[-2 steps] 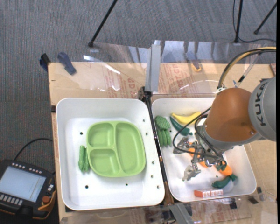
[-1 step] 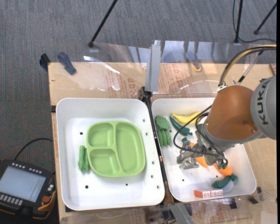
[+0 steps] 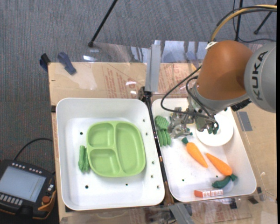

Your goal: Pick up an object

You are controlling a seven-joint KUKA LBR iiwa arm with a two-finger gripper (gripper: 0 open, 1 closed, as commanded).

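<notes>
Small orange block (image 3: 208, 193) at right bin's (image 3: 246, 164) front | gripper (image 3: 181, 125) low over green veg (image 3: 162, 129) by bin wall | jaw state: cannot tell | risk: fingers strike wall, veg slips.

A robotics lab; grey carpet, a teach pendant (image 3: 19, 186), tripod legs (image 3: 104, 18), cardboard-topped bench (image 3: 102, 78).

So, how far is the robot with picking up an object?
Nothing looks picked up. The gripper is low in the right bin, beside the green pea pods. Both carrots still lie on the bin floor. The grasp and lift remain.
</notes>
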